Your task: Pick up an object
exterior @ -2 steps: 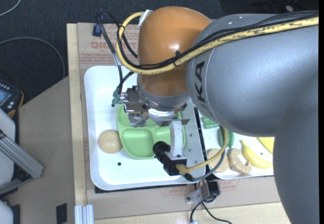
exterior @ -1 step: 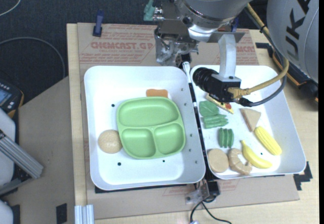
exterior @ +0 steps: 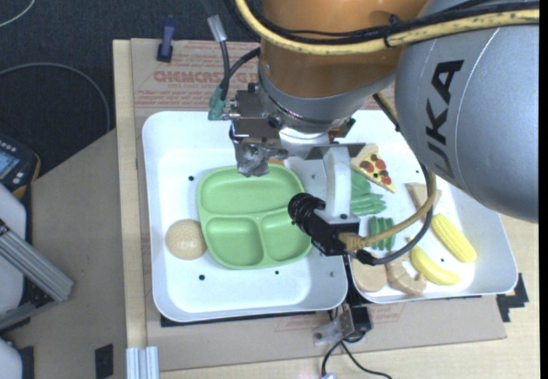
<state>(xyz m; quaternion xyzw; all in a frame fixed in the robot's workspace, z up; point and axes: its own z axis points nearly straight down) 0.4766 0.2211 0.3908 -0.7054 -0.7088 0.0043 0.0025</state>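
Observation:
My gripper point(exterior: 253, 165) hangs low over the left bin point(exterior: 163, 155), just above the far rim of a green divided tray point(exterior: 248, 215). Nothing shows between its tips. A round beige cookie point(exterior: 185, 239) lies left of the tray. In the right bin point(exterior: 492, 270) I see a pizza slice point(exterior: 374, 167), green bean pods point(exterior: 370, 213), a yellow banana point(exterior: 437, 266) and a yellow corn cob point(exterior: 454, 236).
The big orange-and-grey arm covers the far part of both bins. A tan piece point(exterior: 402, 279) lies at the right bin's near edge. A blue clip point(exterior: 166, 39) sits on the cardboard behind the bins.

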